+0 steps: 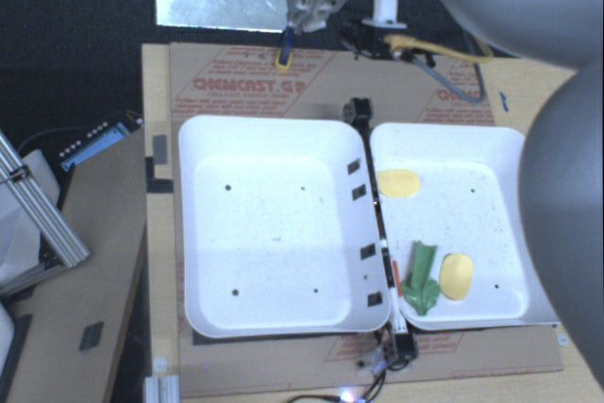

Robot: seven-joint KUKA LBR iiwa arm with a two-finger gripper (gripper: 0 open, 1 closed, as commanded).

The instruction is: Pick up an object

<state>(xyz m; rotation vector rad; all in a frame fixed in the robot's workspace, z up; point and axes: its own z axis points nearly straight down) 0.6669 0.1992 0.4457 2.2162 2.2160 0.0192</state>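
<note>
While two bins are sitting side by side, right bin (pixel 491 156) is carrying three items: green object (pixel 421 278) and yellow piece (pixel 457 276) at near edge, second yellow piece (pixel 399 183) near far-left corner. Left bin (pixel 203 203) alongside. Gripper (pixel 307 14) is hovering beyond bins' far edge; can't tell its state.

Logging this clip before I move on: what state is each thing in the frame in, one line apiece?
Gripper: raised beyond the bins' far edge, nothing visibly between its fingers.
Left bin: flat on the bench.
Right bin: flat, holding three items.
Yellow piece: lying near the divider.
Green object: lying near the front.
Second yellow piece: lying beside the green object.
</note>
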